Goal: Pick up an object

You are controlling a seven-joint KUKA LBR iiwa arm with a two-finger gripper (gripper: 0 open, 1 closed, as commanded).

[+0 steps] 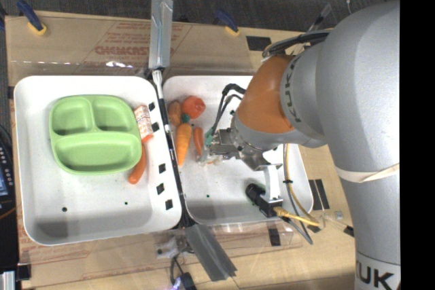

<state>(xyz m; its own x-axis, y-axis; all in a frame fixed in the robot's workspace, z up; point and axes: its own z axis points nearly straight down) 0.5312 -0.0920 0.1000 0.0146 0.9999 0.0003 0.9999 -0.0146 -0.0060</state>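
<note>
In the right bin (pixel 224 210) several toy foods lie by the left wall: an orange carrot (pixel 183 143), a smaller orange piece (pixel 175 112) above it, a red-orange tomato (pixel 194 106) and a slim orange-red piece (pixel 198 138). My gripper (pixel 212 149) is low in this bin, just right of the slim orange-red piece and close to the carrot. The wrist and the orange band hide most of the gripper, and nothing can be seen held in it.
The left bin (pixel 41 214) holds a green divided plate (pixel 95 134), a small white and red packet (pixel 143 122) and an orange sausage-like piece (pixel 137 170). A divider with black clips (pixel 165 166) separates the bins. The arm covers the right bin's right half.
</note>
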